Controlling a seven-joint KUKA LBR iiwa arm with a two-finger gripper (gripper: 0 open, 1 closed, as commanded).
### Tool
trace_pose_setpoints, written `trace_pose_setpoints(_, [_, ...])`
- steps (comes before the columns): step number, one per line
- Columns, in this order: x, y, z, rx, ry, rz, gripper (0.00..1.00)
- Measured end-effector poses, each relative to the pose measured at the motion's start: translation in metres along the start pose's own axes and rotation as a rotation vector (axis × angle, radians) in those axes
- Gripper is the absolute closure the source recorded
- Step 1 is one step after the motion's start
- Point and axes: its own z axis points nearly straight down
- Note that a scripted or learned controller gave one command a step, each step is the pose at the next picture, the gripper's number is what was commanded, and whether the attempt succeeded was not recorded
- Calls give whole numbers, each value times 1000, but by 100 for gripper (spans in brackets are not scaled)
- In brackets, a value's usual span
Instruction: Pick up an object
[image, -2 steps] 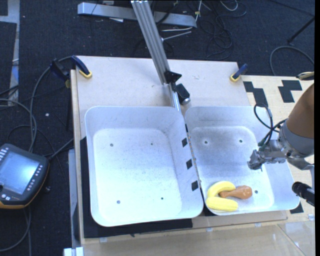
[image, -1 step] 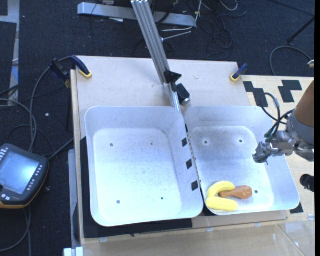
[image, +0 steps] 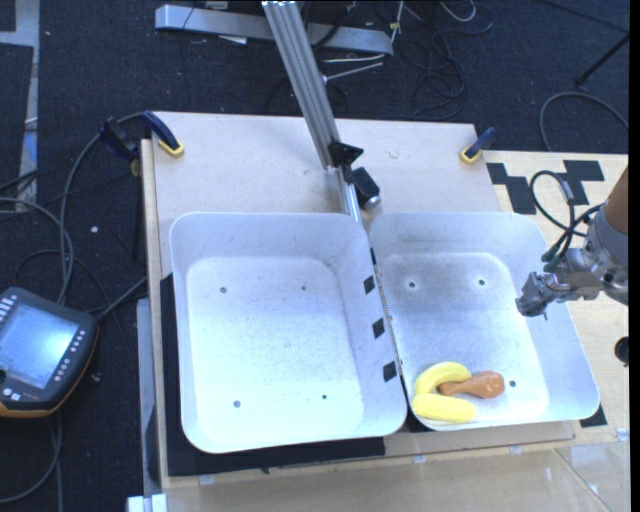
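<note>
While apart from gripper (image: 532, 297), banana (image: 441, 392) near front.

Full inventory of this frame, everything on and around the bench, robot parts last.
white bins: 2, white, side by side on the bench
banana: 1, yellow, front of the right bin
drumstick-shaped toy: 1, brown-orange, touching the banana on its right
black markers: several, black, along the wall between the bins
clamps: 2, blue and yellow, back corners of the bench
metal pole: 1, silver, slanting up from the back of the bins
teach pendant: 1, grey with a screen, on the floor to the left
cables: several, black, on the floor
hand: 1, grey, over the right edge of the right bin
</note>
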Motion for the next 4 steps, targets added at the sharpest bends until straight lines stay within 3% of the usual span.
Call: trace_pose_setpoints(4, [211,70,11,4,2,-4,100])
